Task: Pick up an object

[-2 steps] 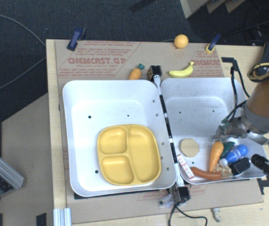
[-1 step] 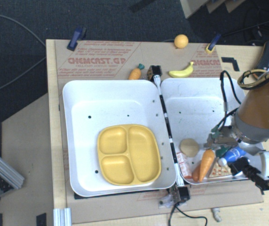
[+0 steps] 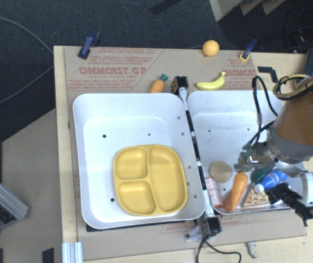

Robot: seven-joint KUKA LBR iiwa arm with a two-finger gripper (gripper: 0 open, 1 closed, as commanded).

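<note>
My gripper hangs low over the right bin, near its front right corner, at the end of the grey arm. Just below it lies a pile of objects: an orange carrot lying on a slant, a round tan disc, a blue and white bottle, a green piece and a waffle-patterned cracker. The gripper sits right above the carrot's upper end and the green piece. I cannot make out whether it touches either.
The left bin holds a yellow divided plate. On the board behind the bins lie a banana, an orange ball and a small carrot toy. Blue clamps grip the far edge.
</note>
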